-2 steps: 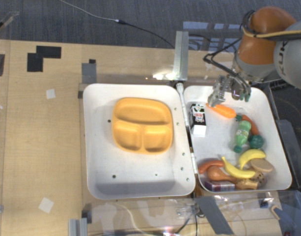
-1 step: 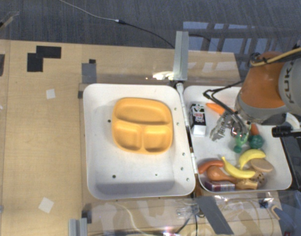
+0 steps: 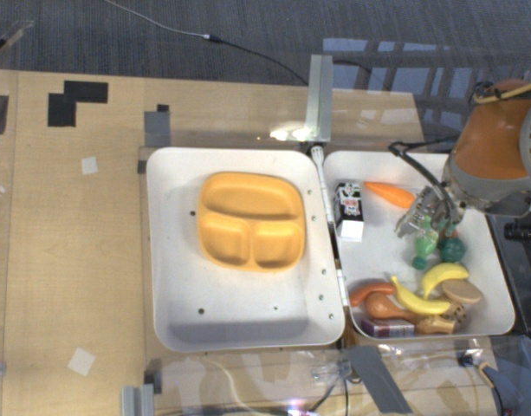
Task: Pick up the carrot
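Note:
The carrot (image 3: 389,193) is orange and tapered. It lies near the far wall of the right bin (image 3: 499,271), pointing left. My gripper (image 3: 426,217) hangs just right of and nearer than the carrot, over the middle of that bin. Nothing orange sits between its metal parts. The arm's orange band (image 3: 497,141) rises behind it on the right.
Below the gripper lie green toy pieces (image 3: 438,250). Two bananas (image 3: 430,289), a brown round piece (image 3: 462,295) and red-brown food toys (image 3: 378,300) crowd the bin's near end. A black-and-white box (image 3: 349,209) lies left of the carrot. The left bin (image 3: 174,258) holds a yellow divided plate (image 3: 250,220).

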